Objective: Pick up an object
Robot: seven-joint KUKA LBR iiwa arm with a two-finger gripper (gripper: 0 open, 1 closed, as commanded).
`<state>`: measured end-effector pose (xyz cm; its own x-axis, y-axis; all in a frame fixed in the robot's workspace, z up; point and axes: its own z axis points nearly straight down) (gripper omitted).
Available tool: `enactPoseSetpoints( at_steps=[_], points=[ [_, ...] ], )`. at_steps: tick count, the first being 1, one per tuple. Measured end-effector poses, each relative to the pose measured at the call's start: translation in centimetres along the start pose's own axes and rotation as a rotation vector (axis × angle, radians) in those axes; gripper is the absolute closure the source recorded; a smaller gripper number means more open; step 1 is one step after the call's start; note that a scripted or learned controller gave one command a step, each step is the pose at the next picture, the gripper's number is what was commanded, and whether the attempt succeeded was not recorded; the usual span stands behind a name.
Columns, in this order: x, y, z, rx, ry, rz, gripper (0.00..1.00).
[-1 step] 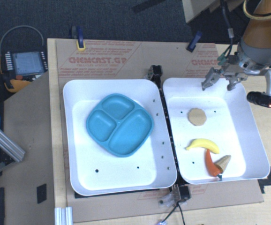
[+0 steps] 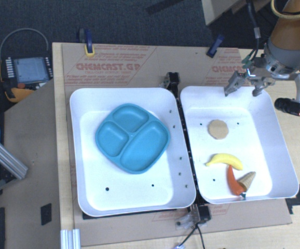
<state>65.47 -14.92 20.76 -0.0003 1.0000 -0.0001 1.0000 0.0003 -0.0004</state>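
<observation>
With jaws apart and empty, the two-finger gripper is held over the right white bin's far rim. The rim could be struck, or the flat round tan cookie missed, if descent is made here.

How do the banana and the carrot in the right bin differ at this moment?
The banana is yellow and curved; the carrot is orange and straight. The banana lies roughly crosswise in the bin, while the carrot runs lengthwise toward the near edge. The banana sits farther from that edge than the carrot. Both lie in the right bin, away from the gripper.

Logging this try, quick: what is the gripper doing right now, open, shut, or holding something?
Gripper: open, fingers spread, holding nothing, above the far edge of the right bin.
</observation>
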Motion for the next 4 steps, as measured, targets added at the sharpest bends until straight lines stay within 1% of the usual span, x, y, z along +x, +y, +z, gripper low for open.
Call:
enactPoseSetpoints(
  at_steps=[1,2,3,4],
  points=[
    [-0.9,0.0,4.8,0.004,0.001,0.001,0.00],
    [-1.8,0.3,9.8,0.003,0.000,0.001,0.00],
    [-1.7,0.3,12.4,0.003,0.000,-0.001,0.00],
    [-1.7,0.4,11.1,-0.002,-0.001,-0.001,1.00]
  ],
)
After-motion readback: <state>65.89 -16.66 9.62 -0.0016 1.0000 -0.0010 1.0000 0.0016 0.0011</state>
